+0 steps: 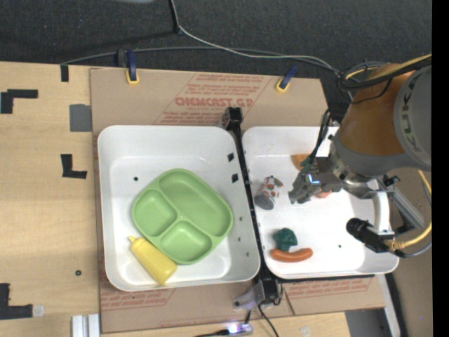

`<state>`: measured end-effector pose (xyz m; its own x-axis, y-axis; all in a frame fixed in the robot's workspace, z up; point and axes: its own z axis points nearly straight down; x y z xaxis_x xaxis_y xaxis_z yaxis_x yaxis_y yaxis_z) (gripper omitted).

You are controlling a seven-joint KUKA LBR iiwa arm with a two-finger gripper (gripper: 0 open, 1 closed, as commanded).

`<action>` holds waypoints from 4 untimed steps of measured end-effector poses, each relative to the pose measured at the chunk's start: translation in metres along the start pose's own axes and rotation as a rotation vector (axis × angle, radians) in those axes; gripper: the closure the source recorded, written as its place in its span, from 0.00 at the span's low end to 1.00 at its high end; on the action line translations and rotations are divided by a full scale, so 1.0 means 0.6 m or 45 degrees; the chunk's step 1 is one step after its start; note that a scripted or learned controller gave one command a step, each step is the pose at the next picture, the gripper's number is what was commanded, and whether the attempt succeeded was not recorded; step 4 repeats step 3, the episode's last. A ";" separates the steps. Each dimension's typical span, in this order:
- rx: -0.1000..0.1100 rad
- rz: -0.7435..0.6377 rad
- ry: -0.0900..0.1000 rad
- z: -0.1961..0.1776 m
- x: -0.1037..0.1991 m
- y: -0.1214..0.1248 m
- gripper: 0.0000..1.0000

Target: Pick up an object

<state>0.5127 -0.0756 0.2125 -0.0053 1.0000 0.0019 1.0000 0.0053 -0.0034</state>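
Crowding the fingers: perhaps a grey figurine, broccoli

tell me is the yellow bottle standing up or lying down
Lying down. The yellow bottle rests on its side on the left bin's floor, its cap end pointing up-left, tucked against the green divided plate.

My arm is grey with an orange band above the wrist. Both bins are white: the left bin contains a light green divided plate and a yellow bottle; the right bin contains a dark green item, an orange-red sausage-shaped item and a small grey-and-red object. The cardboard sheet beneath is tan with red lettering. The tabletop is pale wood with black tape marks.
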 end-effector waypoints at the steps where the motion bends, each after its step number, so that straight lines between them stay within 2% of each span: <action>1: 0.001 -0.001 -0.001 0.008 0.099 -0.019 1.00; 2: -0.002 -0.003 0.000 -0.012 0.189 -0.014 1.00; 3: -0.001 -0.003 -0.001 -0.023 0.273 -0.040 1.00; 4: -0.001 -0.003 -0.001 -0.023 0.273 -0.040 1.00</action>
